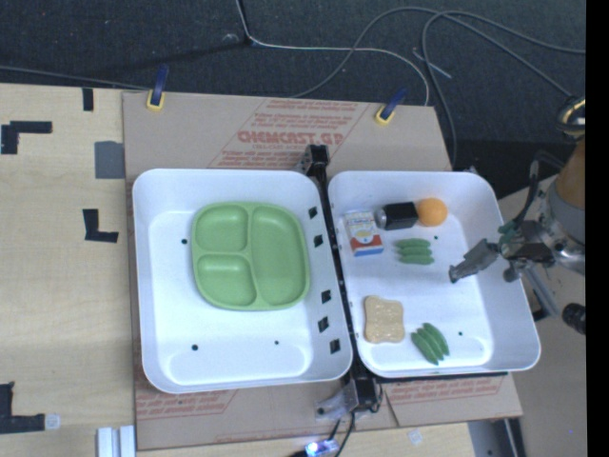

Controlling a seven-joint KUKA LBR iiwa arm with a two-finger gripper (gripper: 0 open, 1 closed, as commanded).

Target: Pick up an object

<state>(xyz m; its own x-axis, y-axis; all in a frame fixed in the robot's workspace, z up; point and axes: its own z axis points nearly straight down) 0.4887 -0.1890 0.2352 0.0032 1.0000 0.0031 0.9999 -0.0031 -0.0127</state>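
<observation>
hand [476,260] seen over right bin [476,190] edge, finger state cannot be told | toast [383,319], pea pods [430,342], orange [432,211] lying inside | green plate [251,256] in left bin [157,255]

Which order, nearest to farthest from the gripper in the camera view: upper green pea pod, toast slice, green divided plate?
Measured from the gripper at the right bin's right side:
1. Upper green pea pod, just left of it, mid right bin.
2. Toast slice, lower left part of the right bin.
3. Green divided plate, in the left bin, across the divider.
</observation>
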